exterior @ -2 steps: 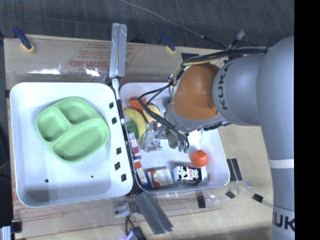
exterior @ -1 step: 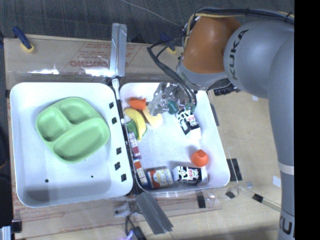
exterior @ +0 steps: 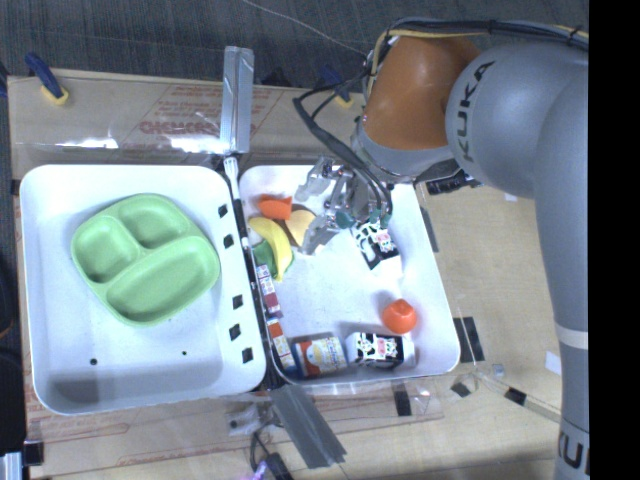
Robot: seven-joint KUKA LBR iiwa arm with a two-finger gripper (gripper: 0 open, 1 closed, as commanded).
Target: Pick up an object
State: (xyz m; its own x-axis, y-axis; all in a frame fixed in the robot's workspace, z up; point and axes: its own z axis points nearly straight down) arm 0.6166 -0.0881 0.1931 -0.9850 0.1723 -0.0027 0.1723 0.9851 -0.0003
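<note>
1. Two white bins sit on the table: the left bin holds one green plate.
2. The right bin holds one banana, two cow cartons.
3. The hand hovers by the banana; I cannot tell its grip.

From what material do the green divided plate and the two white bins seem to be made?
The green divided plate looks like moulded plastic with a matt finish: one even pale green, soft rounded compartment edges, no glare. The left bin and the right bin look like thin formed plastic, smooth and slightly glossy, with rounded corners and rolled rims. Coated metal cannot be ruled out from the look alone.
</note>
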